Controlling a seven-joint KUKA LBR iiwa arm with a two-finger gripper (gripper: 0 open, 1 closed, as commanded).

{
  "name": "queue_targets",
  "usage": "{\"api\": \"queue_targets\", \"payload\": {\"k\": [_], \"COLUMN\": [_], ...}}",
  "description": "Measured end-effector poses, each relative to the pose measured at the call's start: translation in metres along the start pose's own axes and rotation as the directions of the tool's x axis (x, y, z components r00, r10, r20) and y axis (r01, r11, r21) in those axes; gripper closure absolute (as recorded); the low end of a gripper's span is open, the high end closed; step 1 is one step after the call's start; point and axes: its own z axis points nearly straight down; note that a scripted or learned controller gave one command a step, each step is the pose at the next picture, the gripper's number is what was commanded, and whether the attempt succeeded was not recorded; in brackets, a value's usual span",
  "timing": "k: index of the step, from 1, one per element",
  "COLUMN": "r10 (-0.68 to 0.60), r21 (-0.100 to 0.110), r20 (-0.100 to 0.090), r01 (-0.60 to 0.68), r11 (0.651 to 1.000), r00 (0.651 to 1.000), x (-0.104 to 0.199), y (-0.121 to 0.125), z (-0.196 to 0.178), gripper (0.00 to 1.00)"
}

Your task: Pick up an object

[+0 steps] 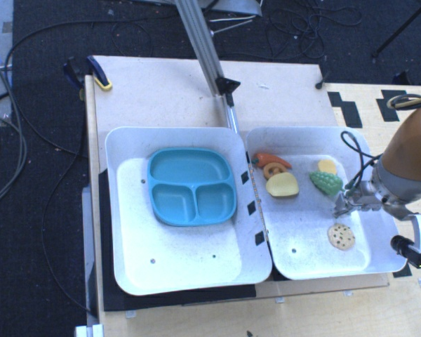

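A: Which step is in hand?

B: The approach, I'd judge. The grey arm's gripper (345, 206) hangs low in the right-hand shallow white bin (305, 258), between the knobbly green toy vegetable (327, 182) and the round speckled toy cookie (342, 237). Nothing sits between its fingers, and how far apart they stand I cannot tell; they are too small and dark.

A: And the next move?

B: Choosing one piece and settling the fingers on either side of it. The green one and the cookie lie nearest; the cookie is flat, so it looks harder to grip.

A: Count the things.

B: Two white bins on the table. In the right one, five toy foods: an orange carrot-like piece (271, 163), a pale yellow rounded piece (282, 185), a small yellow lump (327, 166), the green vegetable, the cookie. In the left bin (133, 258), one blue plastic tray with three compartments (192, 187).
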Motion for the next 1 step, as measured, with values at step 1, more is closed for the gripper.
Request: {"api": "queue_targets", "payload": {"k": [1], "r10": [-0.003], "r21": [0.005], "r20": [-0.004], "r01": [0.003], "r11": [1.0], "r00": [1.0], "x": [0.0047], "y": [0.0043], "z": [-0.0619], "gripper": [1.0]}}
